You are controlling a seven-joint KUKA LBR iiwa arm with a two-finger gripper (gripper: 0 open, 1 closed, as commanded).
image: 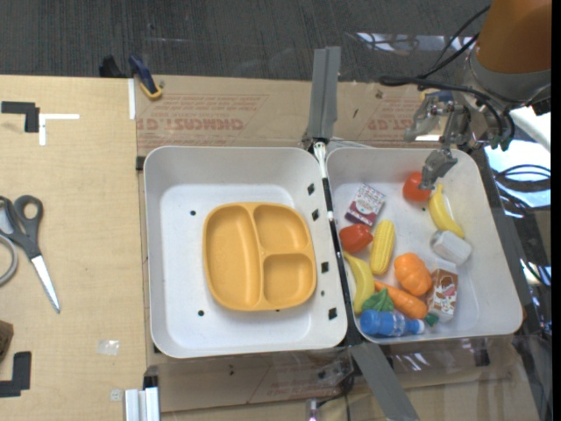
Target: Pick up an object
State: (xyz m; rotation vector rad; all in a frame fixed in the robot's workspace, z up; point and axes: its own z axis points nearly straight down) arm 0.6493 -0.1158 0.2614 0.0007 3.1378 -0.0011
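blue bottle (390, 324) at near rim; red tomato (415, 188) touching hand (434, 172), grip state unclear.

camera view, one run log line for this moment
gripper over right bin | at red tomato | grasp: unconfirmed | yellow tray in left bin

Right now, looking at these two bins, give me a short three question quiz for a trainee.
1. True or false: the yellow divided plate lies in the left bin.
2. Which item is the gripper closest to? A) blue bottle B) red tomato C) corn cob
3. What tool lies on the bench left of the bins?

Key
1. True.
2. B, the tomato, at the far side of the right bin.
3. Scissors.
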